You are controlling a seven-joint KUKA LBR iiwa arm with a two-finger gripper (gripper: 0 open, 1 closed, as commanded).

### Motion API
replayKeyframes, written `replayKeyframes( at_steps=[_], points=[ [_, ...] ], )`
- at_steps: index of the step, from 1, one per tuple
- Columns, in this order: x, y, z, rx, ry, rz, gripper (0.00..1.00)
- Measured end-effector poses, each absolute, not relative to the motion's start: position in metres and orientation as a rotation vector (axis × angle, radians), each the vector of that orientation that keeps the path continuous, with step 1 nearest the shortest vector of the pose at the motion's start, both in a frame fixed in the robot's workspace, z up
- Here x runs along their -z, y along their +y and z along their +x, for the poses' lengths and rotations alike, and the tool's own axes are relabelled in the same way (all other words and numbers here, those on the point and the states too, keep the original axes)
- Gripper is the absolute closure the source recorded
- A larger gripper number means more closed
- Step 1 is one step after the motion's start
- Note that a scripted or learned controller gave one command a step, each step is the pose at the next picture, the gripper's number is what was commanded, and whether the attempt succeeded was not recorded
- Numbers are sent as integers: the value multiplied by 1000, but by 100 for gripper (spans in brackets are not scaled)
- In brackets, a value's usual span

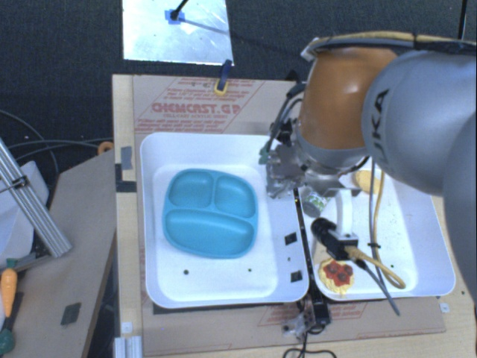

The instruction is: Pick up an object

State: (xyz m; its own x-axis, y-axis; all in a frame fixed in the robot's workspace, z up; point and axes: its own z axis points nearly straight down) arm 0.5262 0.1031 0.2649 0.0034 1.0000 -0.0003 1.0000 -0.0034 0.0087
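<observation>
Blue plate (210, 212) just left of low hand (282, 176)

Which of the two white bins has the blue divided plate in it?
The bin on the view's left: the blue plate lies flat in it. The right bin, under the arm, holds a small yellow-and-red piece instead.

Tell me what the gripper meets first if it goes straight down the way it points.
The gripper probably meets the right wall of the left bin first, beside the blue plate; depth is unclear.
</observation>
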Motion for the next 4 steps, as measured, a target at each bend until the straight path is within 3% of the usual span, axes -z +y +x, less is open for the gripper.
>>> replayKeyframes(
  at_steps=[1, 2, 3, 4],
  points=[
    [-424, 137, 546, -31, 2223, 2205, 100],
    [-314, 217, 512, 10, 2239, 2213, 100],
    [-241, 173, 485, 14, 2221, 2227, 100],
    [-256, 176, 487, -4, 2224, 2219, 100]
  ],
)
